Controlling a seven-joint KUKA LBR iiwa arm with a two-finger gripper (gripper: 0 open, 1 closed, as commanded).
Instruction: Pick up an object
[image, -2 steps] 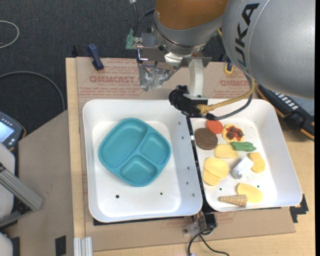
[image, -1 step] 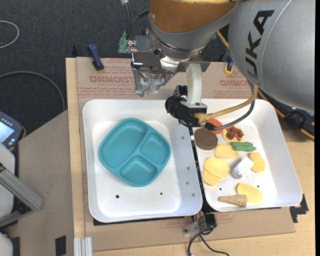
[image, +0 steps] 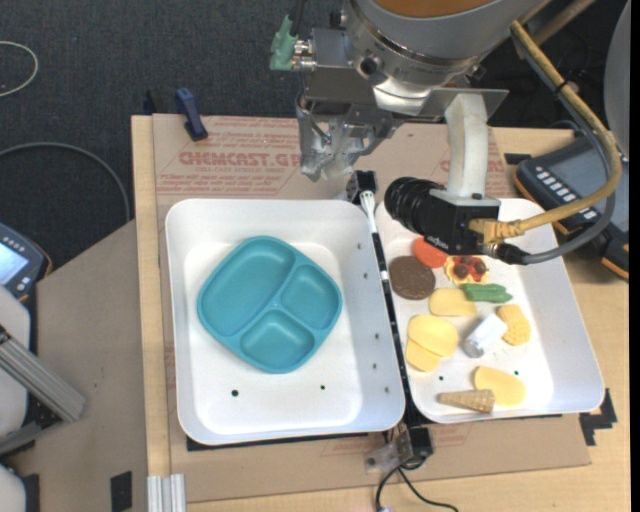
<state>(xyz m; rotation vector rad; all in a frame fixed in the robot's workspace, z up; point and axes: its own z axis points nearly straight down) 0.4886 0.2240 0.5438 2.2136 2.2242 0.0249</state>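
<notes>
My gripper (image: 331, 158) hangs high over the back rim of the left bin (image: 190, 300), near the divider between the two bins, with no object seen in it. Below and nearer the camera, a teal divided plate (image: 268, 303) lies in the middle of the left bin. The right bin (image: 572, 345) holds several small toy foods: a brown round cookie (image: 411, 277), a green pod (image: 487, 293), a white cylinder (image: 484, 335), yellow pieces (image: 432, 342) and a waffle cone (image: 467, 401).
An orange piece (image: 430, 252) and a red-and-yellow piece (image: 467, 267) lie at the back of the right bin, partly under the robot's bracket. A blue clip (image: 189, 112) sits on the cardboard behind the left bin. A handheld controller (image: 562, 172) rests at the right.
</notes>
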